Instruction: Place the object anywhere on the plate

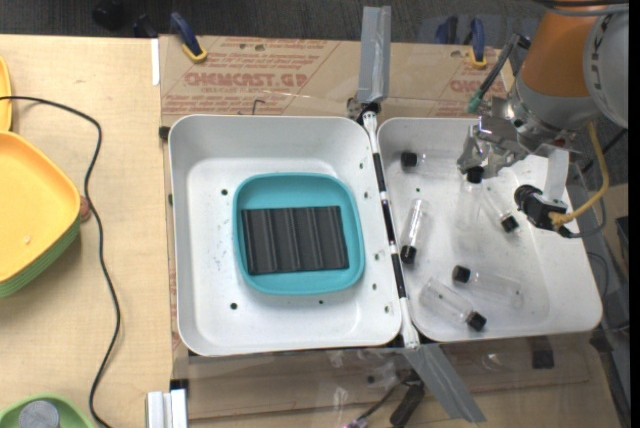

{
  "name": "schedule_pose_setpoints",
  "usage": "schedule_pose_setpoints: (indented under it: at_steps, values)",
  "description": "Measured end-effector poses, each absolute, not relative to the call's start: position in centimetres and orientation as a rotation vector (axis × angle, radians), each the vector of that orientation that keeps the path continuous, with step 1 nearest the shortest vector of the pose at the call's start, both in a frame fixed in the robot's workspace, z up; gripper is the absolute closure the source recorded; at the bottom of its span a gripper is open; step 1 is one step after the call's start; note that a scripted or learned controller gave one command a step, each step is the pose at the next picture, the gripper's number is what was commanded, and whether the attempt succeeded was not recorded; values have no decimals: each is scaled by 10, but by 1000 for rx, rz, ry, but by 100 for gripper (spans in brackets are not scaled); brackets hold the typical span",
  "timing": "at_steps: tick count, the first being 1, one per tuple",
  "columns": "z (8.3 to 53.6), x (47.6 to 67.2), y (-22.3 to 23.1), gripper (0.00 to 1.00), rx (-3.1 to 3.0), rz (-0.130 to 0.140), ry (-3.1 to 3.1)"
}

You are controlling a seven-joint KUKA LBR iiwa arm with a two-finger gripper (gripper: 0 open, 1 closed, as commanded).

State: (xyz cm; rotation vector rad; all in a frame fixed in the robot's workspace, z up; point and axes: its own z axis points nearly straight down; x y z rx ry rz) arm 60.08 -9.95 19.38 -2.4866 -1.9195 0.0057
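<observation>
Object: clear plastic tubes with black caps, scattered across the right bin (570, 306); which one is meant cannot be told
Tube near divider (411, 230): lies lengthwise close to the bin's left wall, black cap at its near end, see-through body
Tube at front (453, 304): lies slantwise near the front edge, black cap toward the front right
Other tubes: one cap near the back left (408, 159), one tube mid-bin (480, 278), one by the arm's cable (506, 219); their clear bodies barely stand out against the white floor
Plate (297, 236): teal, rounded square, dark ribbed centre, resting in the middle of the left bin (195, 246), nothing on it
Gripper (474, 170): low over the back of the right bin, a black cap at its tip; the fingers look drawn together, but whether they pinch a tube cannot be told
Hidden: the fingertips merge with the metal wrist and cables; the arm is cut off at the right edge
</observation>
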Motion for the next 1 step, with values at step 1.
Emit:
schedule_pose_setpoints:
  at_steps: [1]
  values:
    - [194,601,-99,0,-2487,5,-1919]
